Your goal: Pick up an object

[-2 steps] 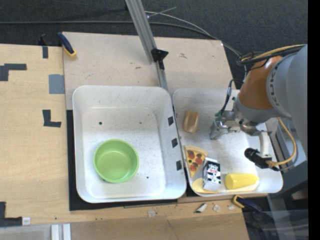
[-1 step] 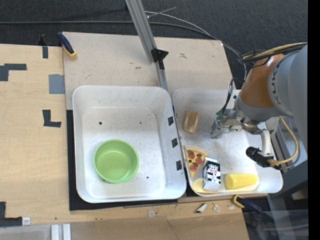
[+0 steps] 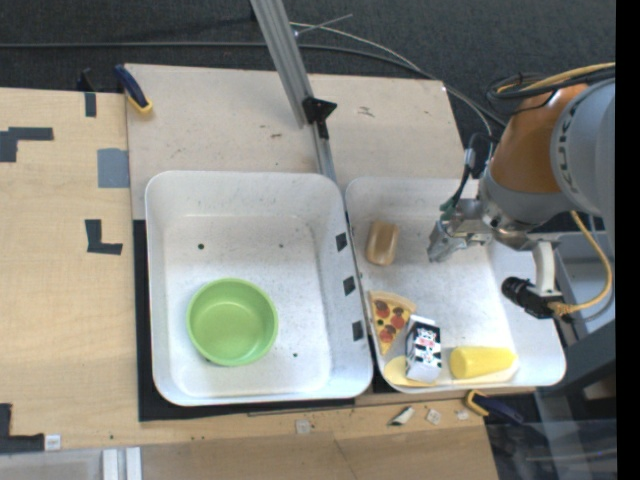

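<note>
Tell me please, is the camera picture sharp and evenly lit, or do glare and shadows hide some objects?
Camera view: light is even and soft, with no strong glare on the white bins; the green bowl casts only a faint shadow; the whole picture is slightly soft, so the small carton print is unreadable; the gripper looks dark and its details are hard to see.

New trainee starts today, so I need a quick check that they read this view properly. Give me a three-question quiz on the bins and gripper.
1. True or false: the green bowl lies in the right bin.
2. Which item lies nearest the gripper? A) pizza slice B) tan block C) yellow object
3. Fill in: the black-and-white carton lies between the pizza slice and the ____ object.

Key: 1 false (left bin); 2 B; 3 yellow.
</note>
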